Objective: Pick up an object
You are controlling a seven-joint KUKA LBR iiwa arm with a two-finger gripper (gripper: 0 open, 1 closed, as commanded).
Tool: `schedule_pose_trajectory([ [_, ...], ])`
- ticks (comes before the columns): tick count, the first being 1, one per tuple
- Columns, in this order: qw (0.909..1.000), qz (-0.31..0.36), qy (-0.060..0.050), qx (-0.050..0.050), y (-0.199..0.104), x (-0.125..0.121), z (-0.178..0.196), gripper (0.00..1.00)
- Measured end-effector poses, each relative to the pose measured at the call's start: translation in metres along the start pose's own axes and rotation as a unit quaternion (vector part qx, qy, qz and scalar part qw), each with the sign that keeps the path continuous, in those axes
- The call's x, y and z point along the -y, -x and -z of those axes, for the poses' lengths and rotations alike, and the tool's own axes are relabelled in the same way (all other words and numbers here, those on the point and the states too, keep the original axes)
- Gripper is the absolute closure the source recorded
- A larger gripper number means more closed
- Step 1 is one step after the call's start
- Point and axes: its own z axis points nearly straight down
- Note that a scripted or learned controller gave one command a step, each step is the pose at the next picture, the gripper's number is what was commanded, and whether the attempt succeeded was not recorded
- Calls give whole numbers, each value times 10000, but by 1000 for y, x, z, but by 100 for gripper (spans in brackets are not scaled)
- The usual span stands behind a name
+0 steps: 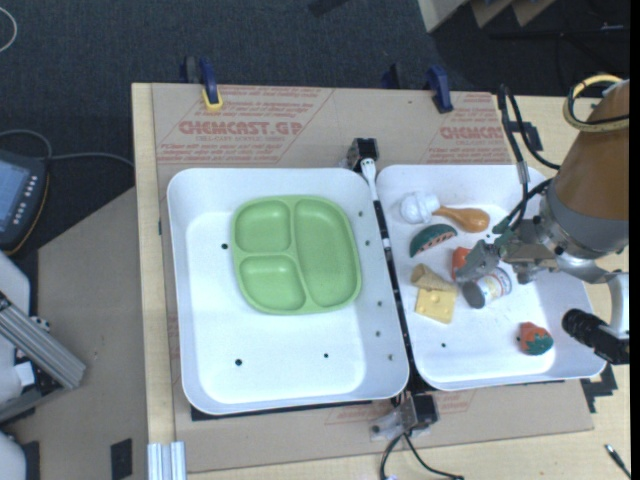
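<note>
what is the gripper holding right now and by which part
It cannot be told. The gripper is down in the right bin among the toy food, over a small can-like object, but the view does not show a grasp.

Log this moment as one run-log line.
arm: over right bin | gripper: low among toy food, beside cheese wedge | grasp: not confirmed | green divided plate: in left bin

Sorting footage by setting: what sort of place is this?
Likely a robotics lab: two white bins clamped to a bench, toy food like a watermelon slice, and carpet around.
</note>
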Motion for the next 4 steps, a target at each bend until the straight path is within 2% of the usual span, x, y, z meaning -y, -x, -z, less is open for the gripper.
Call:
schedule_pose_trajectory([
  [1,10000,17,67,9,0,-3,6,0],
  [2,10000,12,36,0,1,-2,-37,0],
  [4,10000,12,58,-17,8,-7,-136,0],
])
